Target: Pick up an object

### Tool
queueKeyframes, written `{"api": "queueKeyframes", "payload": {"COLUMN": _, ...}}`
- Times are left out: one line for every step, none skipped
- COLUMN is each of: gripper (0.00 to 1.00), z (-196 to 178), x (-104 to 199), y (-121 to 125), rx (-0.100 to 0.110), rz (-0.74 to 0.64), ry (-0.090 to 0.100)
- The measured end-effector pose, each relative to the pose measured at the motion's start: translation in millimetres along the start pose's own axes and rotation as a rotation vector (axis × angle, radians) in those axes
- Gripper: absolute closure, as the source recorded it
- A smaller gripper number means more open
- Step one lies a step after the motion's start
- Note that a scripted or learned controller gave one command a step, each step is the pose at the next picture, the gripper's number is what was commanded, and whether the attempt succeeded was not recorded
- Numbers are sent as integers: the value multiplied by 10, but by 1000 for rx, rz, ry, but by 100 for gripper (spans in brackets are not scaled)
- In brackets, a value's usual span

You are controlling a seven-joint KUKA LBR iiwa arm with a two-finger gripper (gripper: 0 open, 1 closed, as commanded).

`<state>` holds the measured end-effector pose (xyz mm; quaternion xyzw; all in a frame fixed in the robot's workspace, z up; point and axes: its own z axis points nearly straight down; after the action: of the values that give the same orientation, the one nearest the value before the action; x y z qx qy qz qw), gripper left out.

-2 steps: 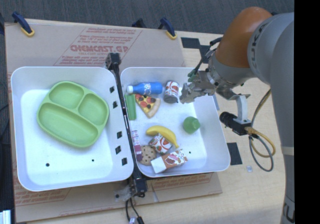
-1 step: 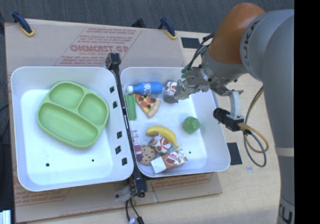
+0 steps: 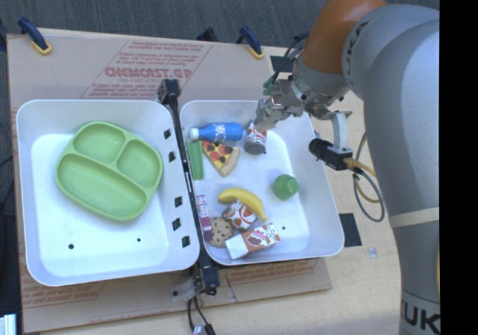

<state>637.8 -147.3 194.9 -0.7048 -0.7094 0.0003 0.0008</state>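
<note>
The arm (image 3: 396, 102) is bulky and rounded, its shell a smooth pale grey with a glossy orange band (image 3: 336, 24) capping the joint above the wrist. Dark metal hardware sits below that band — brackets, fittings, small silver parts. A black connector (image 3: 328, 153) juts from the side, trailing a thin yellowish cable (image 3: 367, 192). Black lettering (image 3: 418, 316) marks the lower shell — partly cut off.

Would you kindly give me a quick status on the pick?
Hand low in right bin, at small can. Blue bottle and pizza slice beside it.
</note>
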Motion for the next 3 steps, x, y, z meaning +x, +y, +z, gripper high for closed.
{"api": "queueKeyframes", "payload": {"gripper": 100, "z": -267, "x": 463, "y": -440, "rx": 1, "rz": 0, "ry": 1}}
{"api": "queueKeyframes", "payload": {"gripper": 100, "z": -265, "x": 594, "y": -798, "rx": 1, "rz": 2, "ry": -1}}
{"api": "queueKeyframes", "payload": {"gripper": 100, "z": 41, "x": 1023, "y": -1391, "rx": 3, "rz": -1, "ry": -1}}
